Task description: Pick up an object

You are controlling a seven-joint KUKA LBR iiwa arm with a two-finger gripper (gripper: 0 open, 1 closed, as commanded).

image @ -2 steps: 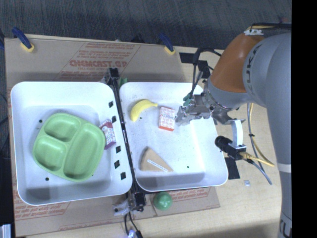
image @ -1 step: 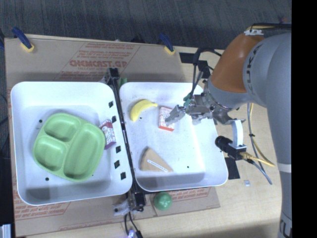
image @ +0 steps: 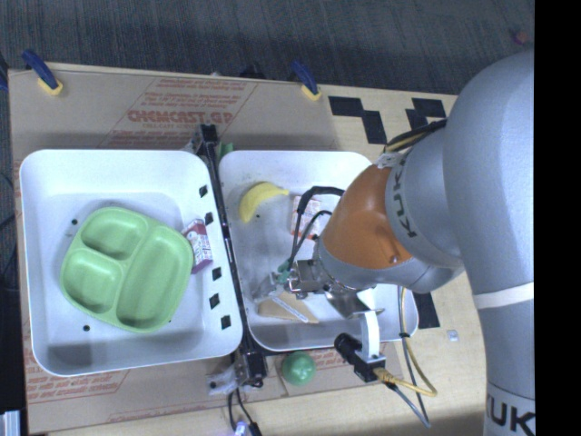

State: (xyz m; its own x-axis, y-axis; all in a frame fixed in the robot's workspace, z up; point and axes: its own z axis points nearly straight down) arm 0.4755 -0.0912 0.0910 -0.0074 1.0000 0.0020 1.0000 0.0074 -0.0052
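My gripper (image: 289, 285) reaches down into the right bin (image: 272, 166), near its front half, with the arm's orange band just above it. A pale tan, flat object (image: 286, 311) lies on the bin floor right under and in front of the gripper; whether they touch is unclear. A yellow banana (image: 260, 198) lies toward the back left of the same bin, well apart from the gripper. The arm hides the right part of this bin.
The left bin (image: 36, 243) holds a green divided plate (image: 125, 267) and a small red and white packet (image: 199, 243) by the dividing wall. A green ball (image: 297, 367) sits on the bench in front of the right bin, outside it.
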